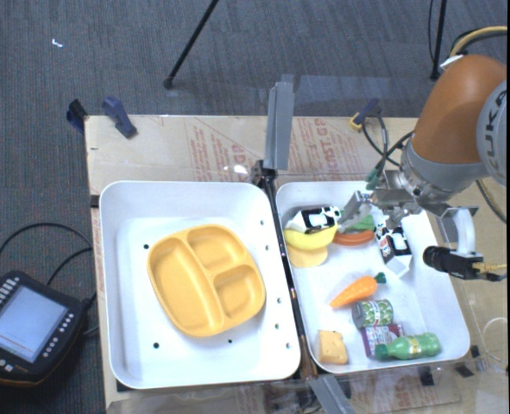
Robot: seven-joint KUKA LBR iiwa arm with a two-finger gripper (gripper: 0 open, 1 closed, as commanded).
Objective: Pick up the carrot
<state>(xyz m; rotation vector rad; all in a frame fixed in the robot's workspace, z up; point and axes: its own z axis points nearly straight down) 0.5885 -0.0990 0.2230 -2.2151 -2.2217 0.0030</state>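
The carrot [355, 291] is orange with a green top. It lies slantwise in the middle of the right bin [444, 296], green end toward the upper right. My gripper [377, 216] hangs over the back of that bin, up and to the right of the carrot and clearly apart from it. Nothing from the bin is visibly in the gripper.
Around the carrot lie a green can [373, 311], a purple pack [377, 336], a green bottle [410, 346] and a cheese wedge [332, 347]. Behind it sit a yellow bowl [310, 246], a cow-patterned item [320, 218] and a black-and-white carton [393, 243]. The left bin [125, 231] bears a yellow divided plate [206, 279].
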